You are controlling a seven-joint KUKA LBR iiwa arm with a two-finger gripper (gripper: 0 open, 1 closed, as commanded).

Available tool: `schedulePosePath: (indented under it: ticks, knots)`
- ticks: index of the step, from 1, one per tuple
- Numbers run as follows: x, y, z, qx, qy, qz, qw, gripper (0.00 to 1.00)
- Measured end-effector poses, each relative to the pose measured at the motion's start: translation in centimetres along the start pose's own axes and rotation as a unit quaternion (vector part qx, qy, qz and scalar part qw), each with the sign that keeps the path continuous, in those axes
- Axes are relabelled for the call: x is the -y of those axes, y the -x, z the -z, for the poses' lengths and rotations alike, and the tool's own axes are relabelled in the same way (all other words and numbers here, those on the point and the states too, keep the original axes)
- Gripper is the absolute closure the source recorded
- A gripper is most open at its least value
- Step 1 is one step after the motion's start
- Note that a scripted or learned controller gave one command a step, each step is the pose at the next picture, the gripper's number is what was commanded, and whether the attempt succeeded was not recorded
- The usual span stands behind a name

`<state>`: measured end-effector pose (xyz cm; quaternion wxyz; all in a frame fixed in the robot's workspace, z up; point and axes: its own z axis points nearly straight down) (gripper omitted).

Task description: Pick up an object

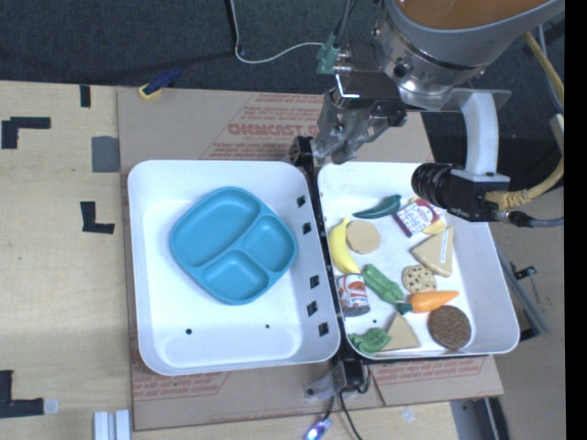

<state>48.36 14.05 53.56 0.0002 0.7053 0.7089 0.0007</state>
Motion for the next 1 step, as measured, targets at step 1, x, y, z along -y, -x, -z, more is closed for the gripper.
schedulePosePath:
  ticks: [1]
  knots:
    - [0.12, 5.42, -9.81, 0.002, -0.007, -0.005, 1.0000, 1.00]
